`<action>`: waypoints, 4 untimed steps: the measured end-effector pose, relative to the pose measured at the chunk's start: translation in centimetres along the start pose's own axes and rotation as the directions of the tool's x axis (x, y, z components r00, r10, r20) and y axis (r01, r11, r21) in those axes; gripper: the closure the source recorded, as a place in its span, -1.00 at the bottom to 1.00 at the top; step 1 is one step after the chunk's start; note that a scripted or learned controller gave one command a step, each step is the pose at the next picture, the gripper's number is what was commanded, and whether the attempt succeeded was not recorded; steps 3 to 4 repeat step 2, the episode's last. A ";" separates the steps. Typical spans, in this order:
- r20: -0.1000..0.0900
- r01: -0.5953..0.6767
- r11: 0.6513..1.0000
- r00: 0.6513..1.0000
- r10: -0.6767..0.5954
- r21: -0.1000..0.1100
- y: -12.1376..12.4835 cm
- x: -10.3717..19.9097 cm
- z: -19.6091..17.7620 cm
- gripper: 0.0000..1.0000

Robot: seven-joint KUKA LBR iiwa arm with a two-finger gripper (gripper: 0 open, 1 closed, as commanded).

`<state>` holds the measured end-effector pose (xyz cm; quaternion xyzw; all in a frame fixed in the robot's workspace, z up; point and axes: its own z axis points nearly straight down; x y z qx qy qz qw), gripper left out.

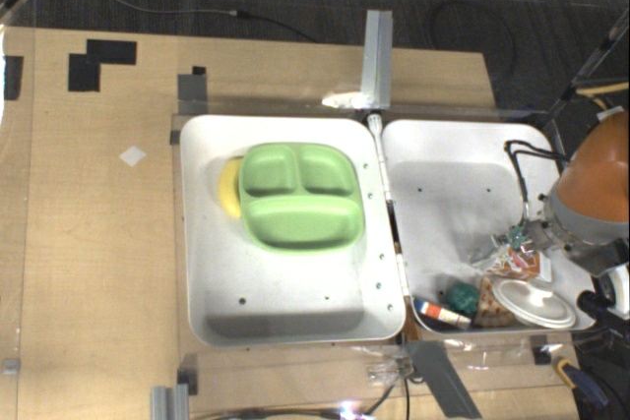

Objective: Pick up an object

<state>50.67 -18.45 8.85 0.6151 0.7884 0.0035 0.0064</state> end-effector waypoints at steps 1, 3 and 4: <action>-0.001 0.007 1.000 1.000 -0.007 -0.013 0.7 0.4 -1.3 1.00; -0.003 0.004 1.000 1.000 -0.004 0.007 1.8 1.5 -9.5 1.00; -0.003 0.004 1.000 1.000 -0.004 0.007 1.8 1.5 -9.5 1.00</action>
